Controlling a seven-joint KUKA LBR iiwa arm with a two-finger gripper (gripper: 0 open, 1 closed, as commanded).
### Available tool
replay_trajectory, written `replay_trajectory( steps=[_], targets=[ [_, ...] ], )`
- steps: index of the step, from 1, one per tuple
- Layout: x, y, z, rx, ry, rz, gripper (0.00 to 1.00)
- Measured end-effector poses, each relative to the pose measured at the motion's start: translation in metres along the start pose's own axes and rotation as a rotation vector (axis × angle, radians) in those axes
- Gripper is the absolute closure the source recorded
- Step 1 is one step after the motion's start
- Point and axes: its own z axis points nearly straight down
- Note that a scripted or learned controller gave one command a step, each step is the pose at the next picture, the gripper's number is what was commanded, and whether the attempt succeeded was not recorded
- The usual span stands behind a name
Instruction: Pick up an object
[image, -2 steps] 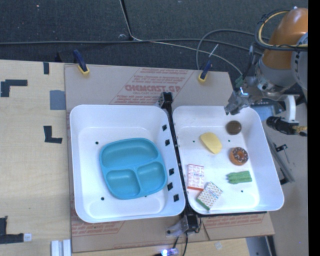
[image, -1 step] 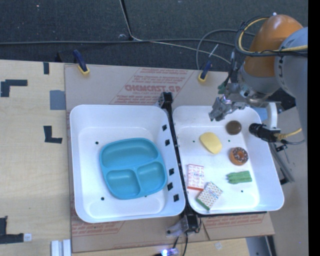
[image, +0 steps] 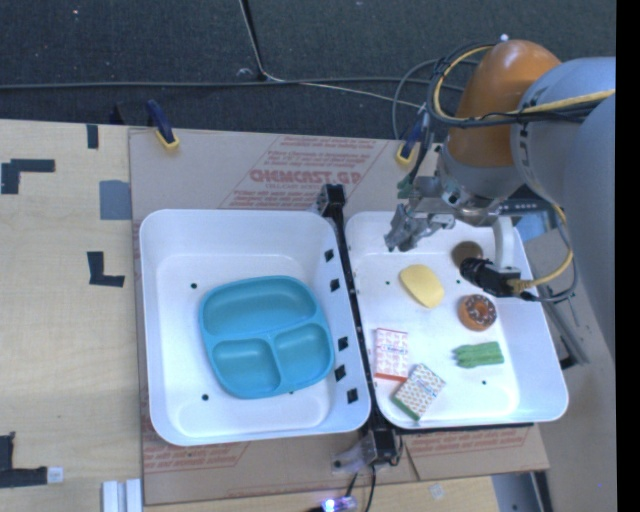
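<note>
My gripper (image: 404, 236) hangs over the back left part of the right bin (image: 535, 395), its grey fingers pointing down with nothing seen between them. Just right and in front of it lies a yellow lemon-shaped object (image: 423, 285). Further right sit a small brown round item (image: 468, 253) and a brown doughnut with sprinkles (image: 478, 312). A green ridged piece (image: 477, 354) lies nearer the front. Two small printed packets (image: 390, 353) (image: 418, 389) rest at the bin's front left.
The left bin (image: 160, 260) holds a blue divided plate (image: 266, 334). A black divider with clips (image: 343, 300) runs between the bins. The arm's orange band (image: 497, 95) and grey body rise at the right, with cables looping above. Cardboard lies under both bins.
</note>
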Motion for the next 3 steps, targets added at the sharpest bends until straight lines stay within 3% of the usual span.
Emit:
replay_trajectory(
  steps=[3],
  targets=[
    [0.158,-0.040,0.000,0.000,0.000,-0.001,1.00]
  ],
)
